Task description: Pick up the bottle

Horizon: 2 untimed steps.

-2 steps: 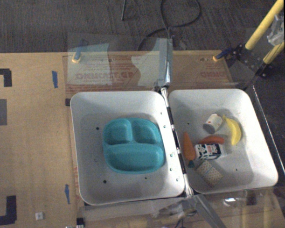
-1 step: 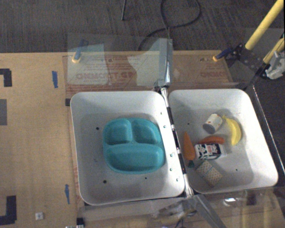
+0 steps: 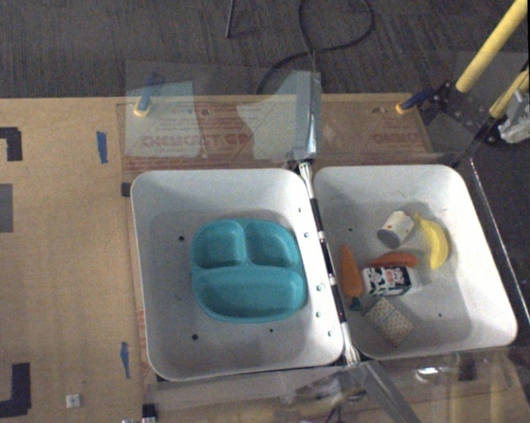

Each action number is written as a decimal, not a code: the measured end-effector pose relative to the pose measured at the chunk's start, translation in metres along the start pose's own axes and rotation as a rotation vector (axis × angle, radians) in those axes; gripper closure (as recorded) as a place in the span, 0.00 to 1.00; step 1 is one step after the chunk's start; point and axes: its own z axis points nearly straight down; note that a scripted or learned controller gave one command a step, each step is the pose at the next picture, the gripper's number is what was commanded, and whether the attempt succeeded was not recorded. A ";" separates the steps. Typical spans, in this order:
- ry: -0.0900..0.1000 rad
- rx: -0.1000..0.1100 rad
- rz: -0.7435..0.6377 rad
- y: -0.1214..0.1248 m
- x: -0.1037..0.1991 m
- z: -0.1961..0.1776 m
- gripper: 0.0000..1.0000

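The bottle [image 3: 394,229], small and white, lies on its side in the right bin [image 3: 485,311], touching the banana [image 3: 434,241] and just up-left of it. Below the banana sit a red sausage [image 3: 393,259] and a milk carton [image 3: 391,280]; a carrot [image 3: 350,272] lies well to its left, a speckled block [image 3: 389,321] farther below. The teal tray [image 3: 247,270] is in the left bin [image 3: 154,279], well apart from the banana. The gripper's opening cannot be told.

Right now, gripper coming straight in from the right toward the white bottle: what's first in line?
Likely the banana, which lies just right of the white bottle in the right bin; heights are unclear.
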 end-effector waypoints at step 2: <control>0.001 0.001 -0.117 -0.087 -0.019 0.019 1.00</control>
